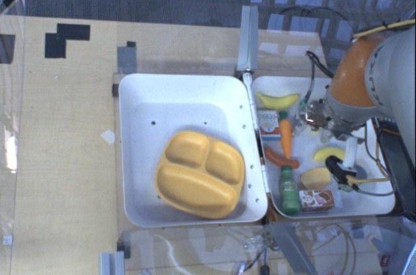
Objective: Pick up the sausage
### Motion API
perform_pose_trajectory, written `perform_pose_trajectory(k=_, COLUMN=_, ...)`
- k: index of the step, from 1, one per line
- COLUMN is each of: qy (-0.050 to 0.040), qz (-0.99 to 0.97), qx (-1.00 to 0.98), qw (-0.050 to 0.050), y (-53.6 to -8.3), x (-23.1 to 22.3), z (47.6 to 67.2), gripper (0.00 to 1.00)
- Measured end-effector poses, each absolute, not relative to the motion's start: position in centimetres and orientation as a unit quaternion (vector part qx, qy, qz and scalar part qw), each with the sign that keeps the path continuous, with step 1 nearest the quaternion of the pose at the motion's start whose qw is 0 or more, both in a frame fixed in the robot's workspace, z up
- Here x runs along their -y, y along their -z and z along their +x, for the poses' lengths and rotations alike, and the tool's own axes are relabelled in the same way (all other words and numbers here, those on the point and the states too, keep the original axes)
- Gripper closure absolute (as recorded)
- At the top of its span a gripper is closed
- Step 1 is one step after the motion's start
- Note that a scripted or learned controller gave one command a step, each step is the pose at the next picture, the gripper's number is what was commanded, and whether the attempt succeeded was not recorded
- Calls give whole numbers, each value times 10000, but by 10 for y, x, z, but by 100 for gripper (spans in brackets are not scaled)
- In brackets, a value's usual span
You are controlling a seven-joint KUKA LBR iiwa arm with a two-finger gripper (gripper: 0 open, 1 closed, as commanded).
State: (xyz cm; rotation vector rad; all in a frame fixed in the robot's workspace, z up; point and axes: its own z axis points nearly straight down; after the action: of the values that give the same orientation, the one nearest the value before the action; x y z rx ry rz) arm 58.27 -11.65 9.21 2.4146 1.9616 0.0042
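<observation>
Right bin [338, 212] partly hidden under arm [390, 72]; sausage [281, 158] touches carrot [286, 130] tip.

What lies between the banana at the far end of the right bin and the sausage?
In the camera view, the carrot lies between the banana and the sausage, with a small carton right beside the carrot.

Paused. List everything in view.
shallow white bins: two, white, left bin beside right bin
yellow plastic three-compartment plate: one, yellow, left bin
yellow banana: one, yellow, right bin, far end
small printed carton: one, white-red-blue, below banana
orange carrot: one, orange, beside carton
red sausage: one, red-orange, below carrot
green bottle: one, green, near edge
pale rounded lump: one, tan, beside bottle
red box: one, red, near edge
yellow curved piece: one, yellow, behind lump
arm: one, grey and orange, from right
gripper: one, metallic, over right bin
</observation>
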Motion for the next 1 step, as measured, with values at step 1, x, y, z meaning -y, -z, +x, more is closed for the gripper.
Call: perform_pose_trajectory(k=1, qy=-31, qz=8088, qx=-5881, qw=85, y=-94, x=93, z=547, gripper=0)
